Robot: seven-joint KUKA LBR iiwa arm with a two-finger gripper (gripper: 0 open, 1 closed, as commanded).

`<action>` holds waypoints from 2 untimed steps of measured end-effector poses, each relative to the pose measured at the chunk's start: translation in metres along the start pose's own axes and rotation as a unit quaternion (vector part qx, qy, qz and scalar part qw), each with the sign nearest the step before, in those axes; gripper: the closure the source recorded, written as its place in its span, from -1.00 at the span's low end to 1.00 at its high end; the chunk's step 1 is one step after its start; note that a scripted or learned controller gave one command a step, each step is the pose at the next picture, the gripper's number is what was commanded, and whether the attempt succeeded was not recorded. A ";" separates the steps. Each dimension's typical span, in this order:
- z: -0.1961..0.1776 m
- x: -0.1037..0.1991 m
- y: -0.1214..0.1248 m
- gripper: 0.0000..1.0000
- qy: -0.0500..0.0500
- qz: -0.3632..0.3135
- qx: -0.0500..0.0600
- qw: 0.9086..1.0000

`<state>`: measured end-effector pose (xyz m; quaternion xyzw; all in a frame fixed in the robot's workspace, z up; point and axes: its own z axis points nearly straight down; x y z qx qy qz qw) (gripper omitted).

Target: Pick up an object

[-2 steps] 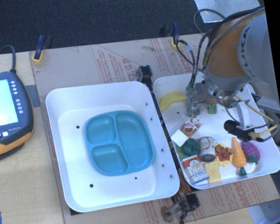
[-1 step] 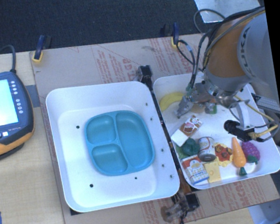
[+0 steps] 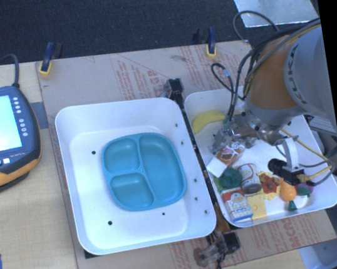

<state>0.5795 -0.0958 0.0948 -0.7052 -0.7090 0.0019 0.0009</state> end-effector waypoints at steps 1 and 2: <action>-0.010 -0.001 0.000 1.00 -0.001 -0.001 0.000 1.000; -0.010 -0.001 0.000 -1.00 -0.001 -0.001 0.001 1.000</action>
